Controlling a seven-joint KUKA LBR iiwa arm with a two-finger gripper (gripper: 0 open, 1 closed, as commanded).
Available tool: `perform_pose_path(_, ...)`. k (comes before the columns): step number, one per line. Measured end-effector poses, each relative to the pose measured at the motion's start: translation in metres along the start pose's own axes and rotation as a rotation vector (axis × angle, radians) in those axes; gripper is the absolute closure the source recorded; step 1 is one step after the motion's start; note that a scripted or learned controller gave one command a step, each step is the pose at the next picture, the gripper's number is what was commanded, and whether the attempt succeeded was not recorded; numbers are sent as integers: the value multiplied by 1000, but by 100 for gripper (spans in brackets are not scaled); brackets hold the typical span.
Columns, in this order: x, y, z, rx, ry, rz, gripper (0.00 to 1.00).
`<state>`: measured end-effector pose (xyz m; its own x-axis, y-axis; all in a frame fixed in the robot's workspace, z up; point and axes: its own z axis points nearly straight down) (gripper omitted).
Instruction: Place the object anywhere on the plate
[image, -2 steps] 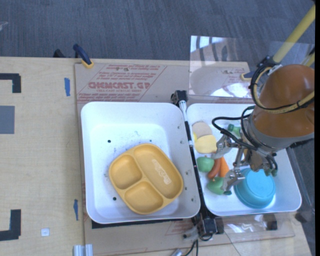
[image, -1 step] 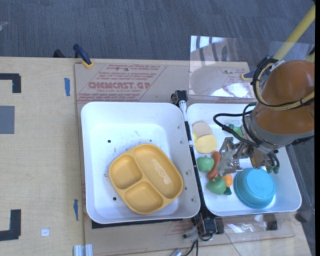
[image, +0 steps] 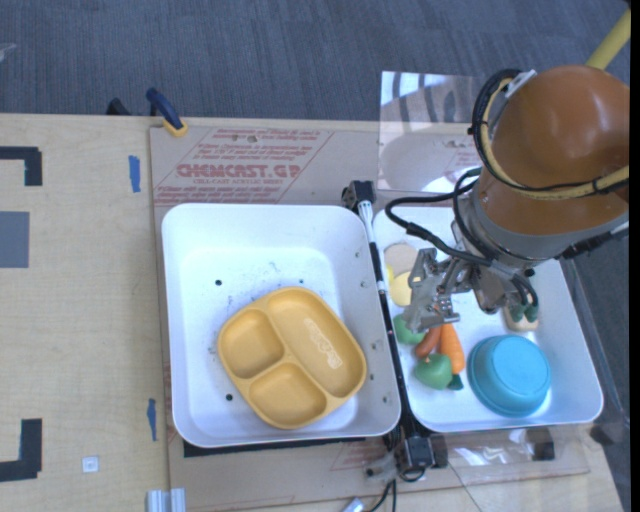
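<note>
A yellow three-compartment plate (image: 290, 357) is seen in the left bin (image: 200, 250), set toward that bin's near right corner; its right rim lies close to the bin's right wall, while a broad stretch of bare white floor is left open beyond the plate's far and left edges. All three compartments of the plate are bare.

To the right of the plate, across the two adjoining bin walls, the right bin (image: 580, 400) is crowded. An orange carrot (image: 447, 343) is found just inside that bin's left wall, lying among green toy pieces (image: 434, 372) that touch it at its near end. A pale yellow round piece (image: 401, 290) rests beyond the carrot, against the same wall. A blue bowl (image: 510, 374) stands just right of the carrot, taking up the bin's near right part, and a small cream item (image: 521, 318) is seen beyond the bowl.

The gripper (image: 432, 305) is held over the carrot's far end, on the plate's side of the right bin, under the arm's grey and orange wrist (image: 555, 140). Whether the jaws are open or closed on anything cannot be told, as the fingertips merge with the clutter beneath them. Little free room is left around the gripper between the bin wall and the bowl.
</note>
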<state>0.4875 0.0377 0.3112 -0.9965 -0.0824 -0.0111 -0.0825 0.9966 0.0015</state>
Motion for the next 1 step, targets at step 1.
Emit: perform_pose_path(1, 1, -2, 2, 1, 5, 3, 0)
